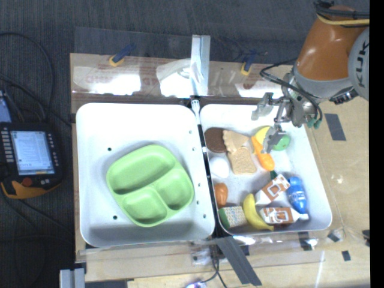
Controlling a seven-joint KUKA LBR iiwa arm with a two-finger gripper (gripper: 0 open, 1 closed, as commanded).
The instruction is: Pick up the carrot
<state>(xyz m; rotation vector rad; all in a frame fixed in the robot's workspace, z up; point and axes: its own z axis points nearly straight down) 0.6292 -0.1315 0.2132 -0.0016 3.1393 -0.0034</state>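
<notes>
Approach step: gripper (277, 138), fingers' state untellable, hovers at carrot's (264, 159) one o'clock; next, descend and pinch it.

We count two white bins: the left bin (96, 137) and the right bin (318, 188). One green divided plate (150, 185) sits in the left. In the right we count one carrot (264, 159), one banana (254, 213), two bread slices (240, 152), two small cartons (275, 201), one blue packet (298, 198) and one white egg (219, 168). One gripper (277, 138).
</notes>
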